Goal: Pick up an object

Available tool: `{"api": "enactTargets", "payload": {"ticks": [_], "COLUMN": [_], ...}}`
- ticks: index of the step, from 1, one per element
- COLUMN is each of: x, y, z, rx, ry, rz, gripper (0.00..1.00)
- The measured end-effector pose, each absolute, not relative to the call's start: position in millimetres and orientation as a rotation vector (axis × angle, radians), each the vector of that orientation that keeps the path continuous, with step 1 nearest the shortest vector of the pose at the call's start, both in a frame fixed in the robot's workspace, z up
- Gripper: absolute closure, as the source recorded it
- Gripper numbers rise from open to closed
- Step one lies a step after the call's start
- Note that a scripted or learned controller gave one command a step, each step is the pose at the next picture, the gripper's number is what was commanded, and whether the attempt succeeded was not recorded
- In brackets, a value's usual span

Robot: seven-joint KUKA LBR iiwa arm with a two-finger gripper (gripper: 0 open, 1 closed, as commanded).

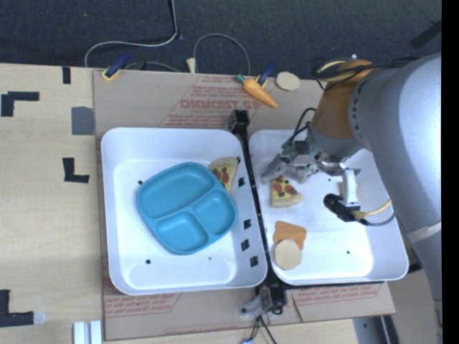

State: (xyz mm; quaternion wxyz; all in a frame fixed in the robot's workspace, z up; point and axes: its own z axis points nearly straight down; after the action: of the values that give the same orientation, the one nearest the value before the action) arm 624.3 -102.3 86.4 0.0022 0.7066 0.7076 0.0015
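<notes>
Beyond my hand (287, 165), up and a little to its left, a toy carrot (259, 93) lies on the cardboard sheet (208, 102). A pale round disc (288, 82) sits near it. Farther out, white cables (173, 9) trail over dark carpet (301, 13).

the arm (409, 135) is a thick, rounded tube of smooth pale grey, its shell glossy enough to catch soft highlights. behind the hand sits a broad orange band (336, 110), curved like a collar around the wrist. a thin yellowish cable (337, 64) loops over the top of that band. the hand (287, 165) is small and metallic grey, built of angular silver parts. beside the hand hangs a white block (349, 185) with a black rounded fitting (337, 206) at its end, and a pale yellow cable (379, 213) curls from it back toward the arm.
</notes>
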Motion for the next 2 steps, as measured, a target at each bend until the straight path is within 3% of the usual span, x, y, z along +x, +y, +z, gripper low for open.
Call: {"api": "enactTargets", "payload": {"ticks": [1,2], "x": [619.1,669.3], "y": [-102,-98], "z": [87,85], "rx": [2.213,2.216], "ry": [2.219,2.226], "rz": [0.005,-0.006], "gripper": [0.00,0.00]}}
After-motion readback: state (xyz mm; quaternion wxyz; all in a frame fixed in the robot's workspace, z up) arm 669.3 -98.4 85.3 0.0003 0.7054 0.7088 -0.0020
